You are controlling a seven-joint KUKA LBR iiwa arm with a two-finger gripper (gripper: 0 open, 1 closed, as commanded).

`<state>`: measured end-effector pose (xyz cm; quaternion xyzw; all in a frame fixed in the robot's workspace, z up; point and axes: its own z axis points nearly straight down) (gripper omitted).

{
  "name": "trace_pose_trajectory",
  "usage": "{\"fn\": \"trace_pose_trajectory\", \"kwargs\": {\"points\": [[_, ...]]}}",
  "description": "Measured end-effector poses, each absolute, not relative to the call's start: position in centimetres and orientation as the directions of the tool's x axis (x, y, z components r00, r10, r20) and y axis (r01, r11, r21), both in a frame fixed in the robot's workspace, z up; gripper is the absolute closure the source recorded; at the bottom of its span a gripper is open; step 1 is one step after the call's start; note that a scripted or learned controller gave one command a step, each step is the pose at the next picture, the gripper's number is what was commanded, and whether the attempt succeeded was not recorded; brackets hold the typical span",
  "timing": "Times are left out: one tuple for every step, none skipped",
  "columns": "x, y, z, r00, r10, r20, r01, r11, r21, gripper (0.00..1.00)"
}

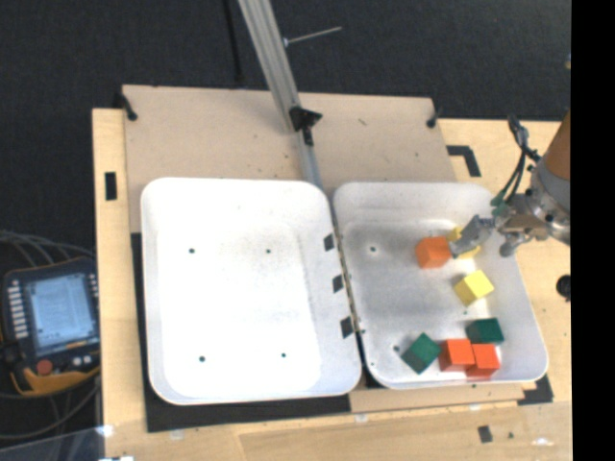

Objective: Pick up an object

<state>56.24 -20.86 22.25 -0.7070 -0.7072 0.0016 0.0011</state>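
We see the two-finger gripper (485,236) spread open inside the right white bin (384,209), grasping nothing. The orange cube-shaped block (432,253) lies just beside its left fingertip (467,238), toward the bin's middle.

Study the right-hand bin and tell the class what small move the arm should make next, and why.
Probably a short shift toward the orange block, then down. The pincer sits at the upper right of the right bin, just beside that block, which lies apart from the yellow block and the cluster of green and orange blocks by the near rim, so it looks the easiest target.
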Motion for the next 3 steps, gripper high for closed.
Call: {"fn": "trace_pose_trajectory", "kwargs": {"points": [[56.2,-21.1,18.0,0.002,1.0,-0.002,1.0,-0.002,-0.003,0.0],[55.7,-21.1,13.8,0.001,1.0,-0.004,1.0,-0.001,0.002,0.0],[55.9,-21.2,15.2,0.006,1.0,-0.004,1.0,-0.006,0.008,1.0]]}}
